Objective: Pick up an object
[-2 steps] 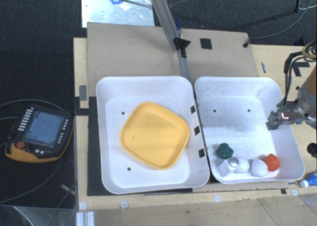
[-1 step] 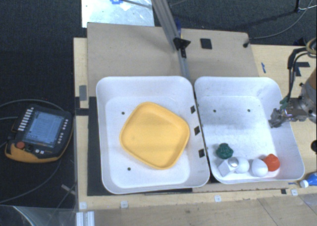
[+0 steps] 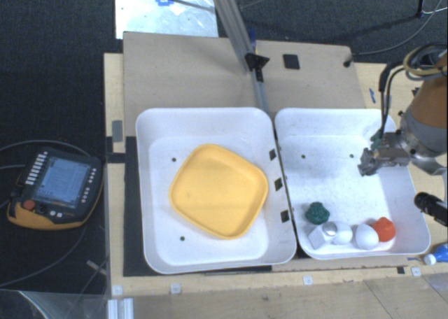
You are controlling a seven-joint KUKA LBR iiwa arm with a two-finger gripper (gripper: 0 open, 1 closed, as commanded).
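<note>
In the right bin (image 3: pixel 329 129), along its front edge, lie a dark green lump (image 3: pixel 318 211), a small grey block (image 3: pixel 316 236), a shiny silver piece (image 3: pixel 339 231), a white ball (image 3: pixel 366 236) and an orange-red object (image 3: pixel 384 227). My gripper (image 3: pixel 371 161) hangs over the right side of this bin, well back from those objects. Nothing shows between its fingers. The arm's orange band and grey wrist sit at the right edge above it.
The left bin (image 3: pixel 150 171) holds a yellow square plate (image 3: pixel 218 190). A teach pendant (image 3: pixel 54 186) lies on the floor to the left. A metal pole (image 3: pixel 231 13) slants over the bench's back. Cables run near the arm.
</note>
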